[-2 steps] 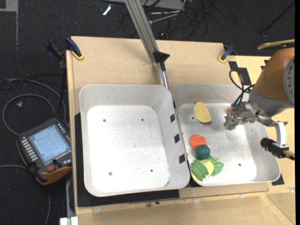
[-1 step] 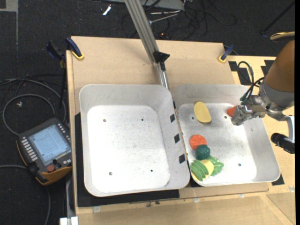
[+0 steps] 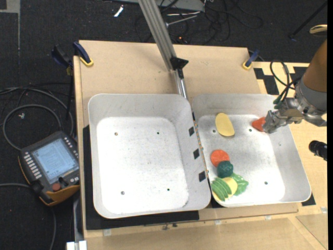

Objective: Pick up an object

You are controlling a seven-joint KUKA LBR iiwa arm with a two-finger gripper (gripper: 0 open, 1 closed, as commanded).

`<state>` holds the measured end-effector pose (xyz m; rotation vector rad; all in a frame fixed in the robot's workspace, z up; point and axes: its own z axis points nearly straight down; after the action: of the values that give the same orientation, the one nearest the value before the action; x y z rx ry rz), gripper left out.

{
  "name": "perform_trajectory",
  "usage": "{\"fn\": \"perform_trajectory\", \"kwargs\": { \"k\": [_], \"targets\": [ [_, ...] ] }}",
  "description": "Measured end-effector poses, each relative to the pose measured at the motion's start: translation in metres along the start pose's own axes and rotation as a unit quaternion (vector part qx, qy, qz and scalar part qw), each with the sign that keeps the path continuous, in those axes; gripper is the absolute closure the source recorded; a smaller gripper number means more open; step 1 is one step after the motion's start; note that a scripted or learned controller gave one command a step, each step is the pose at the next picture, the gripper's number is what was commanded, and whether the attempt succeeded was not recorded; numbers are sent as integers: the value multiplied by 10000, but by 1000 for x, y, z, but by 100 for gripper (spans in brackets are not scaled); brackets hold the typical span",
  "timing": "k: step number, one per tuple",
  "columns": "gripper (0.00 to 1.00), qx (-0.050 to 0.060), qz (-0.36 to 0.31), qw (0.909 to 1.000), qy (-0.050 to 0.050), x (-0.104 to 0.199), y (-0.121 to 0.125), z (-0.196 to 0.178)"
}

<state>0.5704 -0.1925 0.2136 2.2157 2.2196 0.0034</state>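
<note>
A tan tabletop (image 3: 135, 66) carries two shallow white bins side by side, seen from above at a slant. The left bin (image 3: 99, 119) shows only its speckled floor. The right bin (image 3: 291, 160) holds a handful of small things: a pale yellow oval piece (image 3: 225, 124) lies toward its far side near the middle; a round orange-red piece (image 3: 219, 156) sits closer to the camera, with a dark green lump (image 3: 225, 169) touching it just below; and at the near edge a green and yellow toy (image 3: 228, 186) rests against the bin's inner corner. At the far right of that bin a red-orange object (image 3: 257, 123) lies on the floor, partly hidden. The grey arm (image 3: 315, 95) with its orange band comes in from the right, and its hand (image 3: 270, 123) is low in the bin, right at the red-orange object, touching or nearly touching it on its right side. Whether the hand is wide, narrow or gripping cannot be told from this angle, since the metal parts blur together and cover the spot. A slanted metal pole (image 3: 156, 25) crosses the far side of the tabletop and ends at the seam between the bins. Yellow and blue clamps (image 3: 83, 56) grip the far corners of the board. On the dark floor to the left sits a grey and orange control pendant (image 3: 49, 165) with a lit screen, its cable looping away.
</note>
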Motion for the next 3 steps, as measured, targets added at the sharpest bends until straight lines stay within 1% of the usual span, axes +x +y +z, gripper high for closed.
{"fn": "perform_trajectory", "kwargs": {
  "k": [2,3],
  "targets": [
    [100,28,-34,10000,24,111,-6,-18],
    [100,34,-35,10000,23,167,-4,-9]
  ]
}}
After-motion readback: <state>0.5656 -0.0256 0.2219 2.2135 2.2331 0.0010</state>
